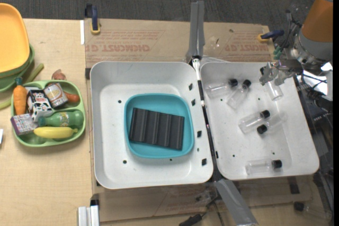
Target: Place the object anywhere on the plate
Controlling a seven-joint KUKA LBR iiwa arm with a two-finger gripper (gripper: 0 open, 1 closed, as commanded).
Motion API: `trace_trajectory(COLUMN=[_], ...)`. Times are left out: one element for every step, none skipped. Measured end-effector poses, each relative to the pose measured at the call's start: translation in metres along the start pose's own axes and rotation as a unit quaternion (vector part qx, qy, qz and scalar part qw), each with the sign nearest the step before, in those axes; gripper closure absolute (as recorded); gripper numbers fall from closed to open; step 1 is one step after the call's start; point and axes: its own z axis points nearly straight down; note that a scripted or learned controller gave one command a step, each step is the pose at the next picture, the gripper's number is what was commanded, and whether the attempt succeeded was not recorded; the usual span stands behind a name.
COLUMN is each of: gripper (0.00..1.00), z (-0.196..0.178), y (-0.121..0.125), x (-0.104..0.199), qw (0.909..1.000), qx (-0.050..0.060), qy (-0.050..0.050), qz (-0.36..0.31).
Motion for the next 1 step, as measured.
trace_trajectory(gripper=[0.00], z=[0.0000], y=[0.0000], x=[0.0000], qw=[1.0000], qx=[0.000], qy=[0.000], qz=[0.000])
